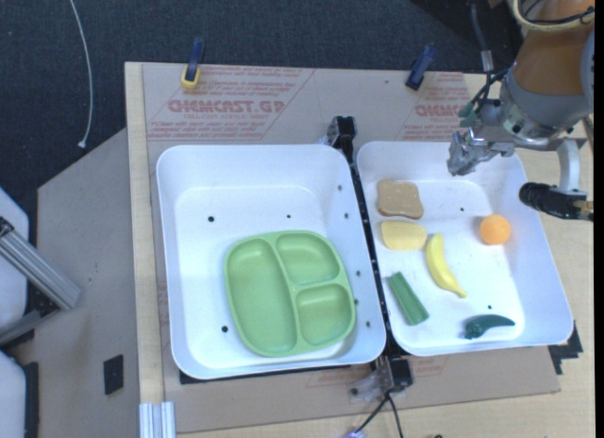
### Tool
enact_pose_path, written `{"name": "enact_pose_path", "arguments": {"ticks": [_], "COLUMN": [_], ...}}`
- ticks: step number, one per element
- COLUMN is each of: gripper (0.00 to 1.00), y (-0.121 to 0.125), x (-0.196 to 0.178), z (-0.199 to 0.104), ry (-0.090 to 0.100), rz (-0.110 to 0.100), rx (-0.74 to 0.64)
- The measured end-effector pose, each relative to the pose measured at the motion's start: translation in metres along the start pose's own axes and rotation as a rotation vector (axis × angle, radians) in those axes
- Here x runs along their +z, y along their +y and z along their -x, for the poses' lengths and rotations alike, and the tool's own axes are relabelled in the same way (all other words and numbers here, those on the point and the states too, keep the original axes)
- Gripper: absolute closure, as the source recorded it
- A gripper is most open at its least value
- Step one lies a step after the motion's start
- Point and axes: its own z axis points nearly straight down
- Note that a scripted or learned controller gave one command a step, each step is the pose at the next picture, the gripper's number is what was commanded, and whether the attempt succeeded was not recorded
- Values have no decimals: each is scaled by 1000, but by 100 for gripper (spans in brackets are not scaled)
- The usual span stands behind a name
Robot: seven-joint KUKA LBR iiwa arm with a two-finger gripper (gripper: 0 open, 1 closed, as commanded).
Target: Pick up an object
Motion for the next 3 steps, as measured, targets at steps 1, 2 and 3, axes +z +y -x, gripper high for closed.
{"name": "enact_pose_path", "arguments": {"ticks": [1, 2, 3], "gripper": [100, 100, 100], "y": [-10, -27, -46], "x": [8, 16, 1], "z": [-52, -103, -156], "ry": [4, 4, 4], "rz": [-11, -12, -11], "rx": [-4, -3, -5]}}
